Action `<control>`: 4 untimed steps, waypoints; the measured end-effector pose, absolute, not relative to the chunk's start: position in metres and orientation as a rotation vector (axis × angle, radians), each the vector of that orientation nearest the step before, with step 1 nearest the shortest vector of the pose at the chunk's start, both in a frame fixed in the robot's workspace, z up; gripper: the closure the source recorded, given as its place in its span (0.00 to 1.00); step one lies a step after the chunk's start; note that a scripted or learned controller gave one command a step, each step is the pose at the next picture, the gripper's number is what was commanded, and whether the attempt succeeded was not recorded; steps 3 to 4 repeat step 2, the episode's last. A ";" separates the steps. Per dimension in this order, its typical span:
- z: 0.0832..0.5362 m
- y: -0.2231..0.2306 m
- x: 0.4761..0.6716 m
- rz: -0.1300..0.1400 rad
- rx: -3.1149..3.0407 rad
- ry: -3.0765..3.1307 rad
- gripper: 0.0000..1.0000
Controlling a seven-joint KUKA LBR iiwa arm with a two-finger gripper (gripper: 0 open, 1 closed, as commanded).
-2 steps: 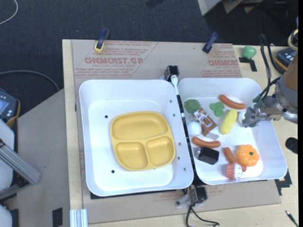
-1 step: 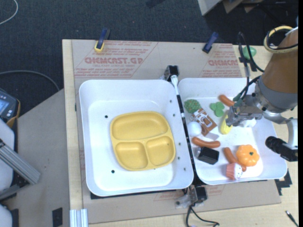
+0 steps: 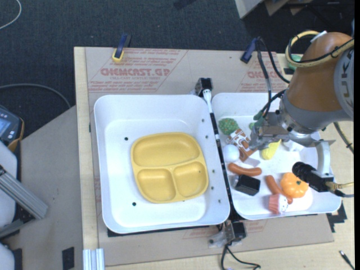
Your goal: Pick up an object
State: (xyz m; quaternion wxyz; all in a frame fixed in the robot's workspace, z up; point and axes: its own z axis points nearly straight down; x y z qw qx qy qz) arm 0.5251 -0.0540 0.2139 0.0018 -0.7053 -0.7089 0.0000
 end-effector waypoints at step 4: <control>0.234 0.039 0.545 -0.005 -2.215 -2.228 1.00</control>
